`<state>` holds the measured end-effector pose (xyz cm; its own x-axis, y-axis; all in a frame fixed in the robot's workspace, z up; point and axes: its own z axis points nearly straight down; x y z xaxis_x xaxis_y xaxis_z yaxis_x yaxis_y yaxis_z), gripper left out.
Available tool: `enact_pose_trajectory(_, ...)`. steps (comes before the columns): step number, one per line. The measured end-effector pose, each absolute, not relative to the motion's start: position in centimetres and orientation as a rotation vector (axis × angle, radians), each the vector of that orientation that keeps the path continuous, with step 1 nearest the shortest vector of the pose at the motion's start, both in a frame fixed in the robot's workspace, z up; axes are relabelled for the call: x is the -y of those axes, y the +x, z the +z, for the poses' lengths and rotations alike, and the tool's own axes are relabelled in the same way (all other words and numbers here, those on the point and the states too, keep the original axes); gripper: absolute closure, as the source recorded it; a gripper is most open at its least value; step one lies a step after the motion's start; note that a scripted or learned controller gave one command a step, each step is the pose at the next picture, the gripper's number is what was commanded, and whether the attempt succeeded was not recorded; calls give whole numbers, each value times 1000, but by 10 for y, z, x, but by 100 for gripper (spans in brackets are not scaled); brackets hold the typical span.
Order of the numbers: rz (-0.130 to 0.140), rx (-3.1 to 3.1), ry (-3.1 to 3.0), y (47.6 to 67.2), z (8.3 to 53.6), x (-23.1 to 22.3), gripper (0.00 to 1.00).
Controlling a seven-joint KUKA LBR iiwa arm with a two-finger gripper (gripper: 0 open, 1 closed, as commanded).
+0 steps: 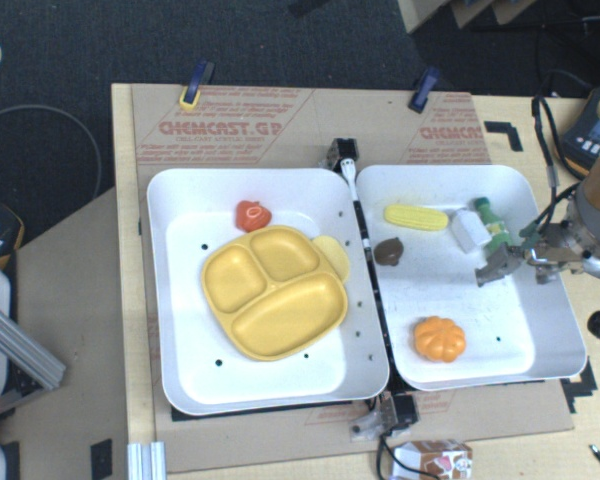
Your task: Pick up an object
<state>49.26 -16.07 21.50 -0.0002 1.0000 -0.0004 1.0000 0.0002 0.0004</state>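
Right bin's (555, 353) middle lies bare — corn (416, 217), pumpkin (439, 338) flank it.

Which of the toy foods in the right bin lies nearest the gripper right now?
The green-and-white item at the bin's upper right, just left of the gripper. The corn cob, brown piece and orange pumpkin all lie farther away.
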Motion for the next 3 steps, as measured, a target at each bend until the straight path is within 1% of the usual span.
enact_pose_trajectory(1, 2, -2220, 2217, 493, 226, 161, 100)
enact_pose_trajectory(2, -3, -2221, 2226, 522, 143, 199, 100)
enact_pose_trajectory(3, -2, -2220, 2220, 554, 81, 225, 100)
